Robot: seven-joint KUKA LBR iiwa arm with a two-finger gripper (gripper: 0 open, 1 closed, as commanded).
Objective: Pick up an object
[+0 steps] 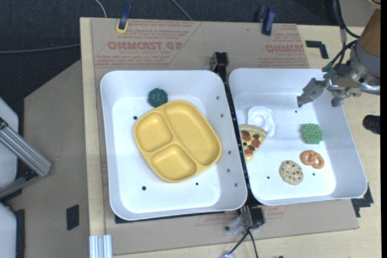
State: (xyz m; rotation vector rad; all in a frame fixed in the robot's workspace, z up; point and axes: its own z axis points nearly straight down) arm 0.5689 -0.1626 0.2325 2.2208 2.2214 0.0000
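The desk [181, 39] bears two white bins. The left bin [115, 148] holds a yellow divided plate [176, 140] and a dark green piece [158, 96]. The right bin [344, 148] holds a pizza slice [252, 141] at its left wall, then a green lump [311, 132], cookie [291, 172] and pretzel [312, 159] toward its near right corner. The claw [319, 93], open and empty, hangs over the far right corner. A sound grasp likely centres over the green lump before descending.

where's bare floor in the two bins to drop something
Left bin: strips around the yellow divided plate, widest along the near wall. Right bin: back area under the claw. Crowded: pizza slice, green piece, pretzel, cookie.
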